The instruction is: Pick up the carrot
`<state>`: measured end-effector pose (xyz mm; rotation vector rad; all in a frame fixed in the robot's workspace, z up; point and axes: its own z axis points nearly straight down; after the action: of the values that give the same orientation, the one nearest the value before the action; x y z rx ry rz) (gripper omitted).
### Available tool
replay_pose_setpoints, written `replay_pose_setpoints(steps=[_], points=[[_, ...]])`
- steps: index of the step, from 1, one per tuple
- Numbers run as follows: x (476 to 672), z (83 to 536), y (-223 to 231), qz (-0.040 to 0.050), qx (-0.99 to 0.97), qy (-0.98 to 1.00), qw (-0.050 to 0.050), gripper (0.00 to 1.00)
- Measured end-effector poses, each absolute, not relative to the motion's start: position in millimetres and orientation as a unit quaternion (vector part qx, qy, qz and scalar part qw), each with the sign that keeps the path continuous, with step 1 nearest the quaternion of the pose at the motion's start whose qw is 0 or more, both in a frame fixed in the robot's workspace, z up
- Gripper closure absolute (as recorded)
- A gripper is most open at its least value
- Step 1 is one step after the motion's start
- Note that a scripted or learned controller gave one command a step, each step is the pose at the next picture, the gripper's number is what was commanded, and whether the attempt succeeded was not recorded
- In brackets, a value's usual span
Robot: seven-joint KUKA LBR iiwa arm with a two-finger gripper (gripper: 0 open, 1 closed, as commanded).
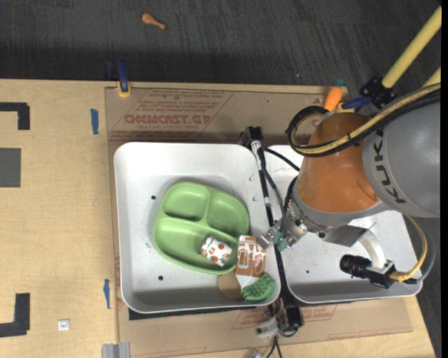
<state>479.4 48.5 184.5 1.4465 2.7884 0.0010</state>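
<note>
- No carrot can be identified with certainty; two orange pieces are candidates.
- Candidate one: small orange carrot (152, 21) shape on the dark floor beyond the bench's far edge, well apart from both bins. It is thicker at its left end and tapers toward the lower right, lying flat and alone. It is too small to show surface detail.
- Candidate two: orange piece (334, 98) with a greenish tip, at the bench's far edge behind the right bin, tilted and partly hidden. It may be a clamp.

The arm (413, 161) is grey with black lettering. An orange band (336, 164) sits below it, looped by black and yellow cables (329, 143).
</note>
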Motion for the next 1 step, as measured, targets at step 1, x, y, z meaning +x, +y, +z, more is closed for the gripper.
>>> replay_pose_setpoints(steps=[1], points=[[480.6, 194.6, 48.9, 0.0014, 0.461, 0.888, 0.002, 1.00]])
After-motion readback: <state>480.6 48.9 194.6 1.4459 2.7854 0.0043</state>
